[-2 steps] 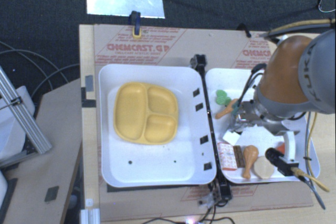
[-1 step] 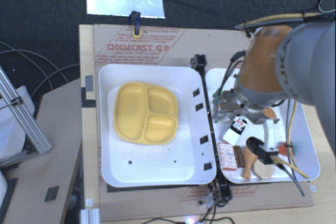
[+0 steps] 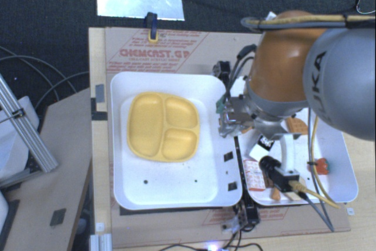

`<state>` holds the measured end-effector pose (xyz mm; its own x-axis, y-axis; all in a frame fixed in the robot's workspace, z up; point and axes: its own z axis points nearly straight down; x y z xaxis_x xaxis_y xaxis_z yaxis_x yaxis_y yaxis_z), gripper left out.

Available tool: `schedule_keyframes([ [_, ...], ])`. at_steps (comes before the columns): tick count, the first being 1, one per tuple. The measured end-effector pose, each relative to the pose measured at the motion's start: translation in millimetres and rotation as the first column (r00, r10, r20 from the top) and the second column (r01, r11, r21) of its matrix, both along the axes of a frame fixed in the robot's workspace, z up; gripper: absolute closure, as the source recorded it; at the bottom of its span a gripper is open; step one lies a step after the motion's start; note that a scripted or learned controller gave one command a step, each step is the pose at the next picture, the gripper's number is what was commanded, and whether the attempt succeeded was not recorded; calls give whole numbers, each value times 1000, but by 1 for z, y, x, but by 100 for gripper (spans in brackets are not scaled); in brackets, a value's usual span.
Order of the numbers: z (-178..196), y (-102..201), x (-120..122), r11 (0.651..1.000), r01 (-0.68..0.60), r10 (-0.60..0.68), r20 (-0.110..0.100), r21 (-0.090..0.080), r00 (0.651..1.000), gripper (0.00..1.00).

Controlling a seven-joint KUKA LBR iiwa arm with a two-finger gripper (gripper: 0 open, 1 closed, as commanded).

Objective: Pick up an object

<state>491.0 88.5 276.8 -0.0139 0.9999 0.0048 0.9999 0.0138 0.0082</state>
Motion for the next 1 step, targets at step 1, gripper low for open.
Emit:
schedule_keyframes([
  [1, 65, 76, -4, 1000, 1, -1, 0, 1, 1000, 100],
])
